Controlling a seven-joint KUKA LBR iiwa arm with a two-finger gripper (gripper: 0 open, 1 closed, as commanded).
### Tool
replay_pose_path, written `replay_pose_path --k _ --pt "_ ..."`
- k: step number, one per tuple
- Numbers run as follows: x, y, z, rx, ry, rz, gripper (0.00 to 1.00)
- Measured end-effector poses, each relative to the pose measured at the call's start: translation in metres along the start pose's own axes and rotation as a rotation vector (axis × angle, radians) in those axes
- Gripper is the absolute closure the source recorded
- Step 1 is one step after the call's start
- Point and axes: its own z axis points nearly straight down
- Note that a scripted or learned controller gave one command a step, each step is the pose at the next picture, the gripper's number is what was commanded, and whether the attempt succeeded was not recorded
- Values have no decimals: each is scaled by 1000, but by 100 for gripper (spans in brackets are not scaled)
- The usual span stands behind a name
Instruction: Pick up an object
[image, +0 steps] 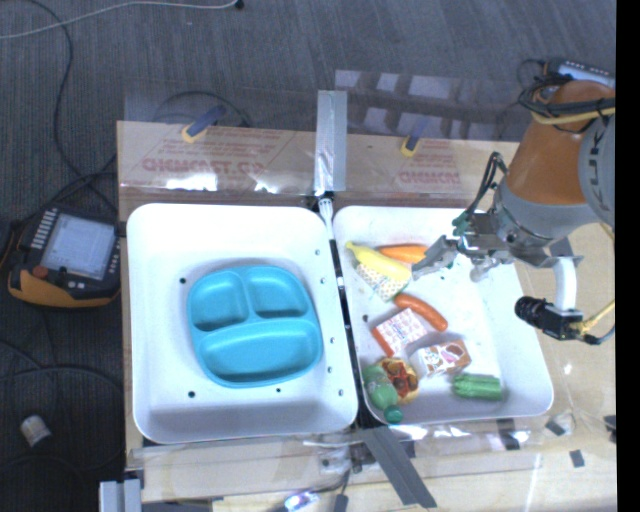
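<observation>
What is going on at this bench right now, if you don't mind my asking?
A KUKA arm reaches in over the right bin, its tool near the carrot and the yellow toy at the far end. Nothing is visibly held. The left bin holds a blue divided plate.

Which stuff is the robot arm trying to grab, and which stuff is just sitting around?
For the job:
gripper
right bin
yellow banana toy
orange carrot toy
orange sausage toy
red-and-white packet
green pickle toy

Just lying about:
blue divided plate in the left bin
control pendant on the floor
</observation>
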Motion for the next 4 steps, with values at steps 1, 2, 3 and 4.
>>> replay_pose_path --k 1,2,3,4 --pt "-65 -2 123 -4 0 137 0" --pt "-81 89 11 -4 -4 12 0" --pt "-3 87 108 -5 -2 -407 0" --pt "-5 73 114 -39 -13 -482 0"
